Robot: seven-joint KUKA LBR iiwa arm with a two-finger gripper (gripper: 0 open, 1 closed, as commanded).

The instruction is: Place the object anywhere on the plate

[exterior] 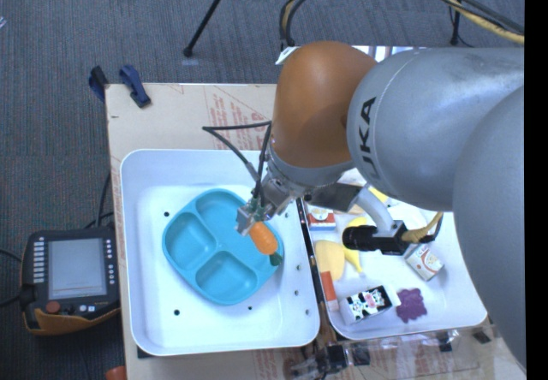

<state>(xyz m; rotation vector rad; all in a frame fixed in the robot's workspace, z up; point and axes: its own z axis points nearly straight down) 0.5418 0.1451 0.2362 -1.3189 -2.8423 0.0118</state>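
While the grey arm (445,139) reaches in from the right, its hand (254,217) hangs over the right rim of the blue plate (210,257) in the left bin (145,301), fingers closed on the top of a toy carrot (265,239). Assorted objects lie in the right bin (467,301).

Grey arm (445,126) enters from the right and fills the upper right of the view, its orange band (317,109) facing the camera above the wrist. Wrist points steeply down and slightly left. Tool (255,217) sits at the wrist's lower end, small and partly hidden under the arm; finger state not resolvable.
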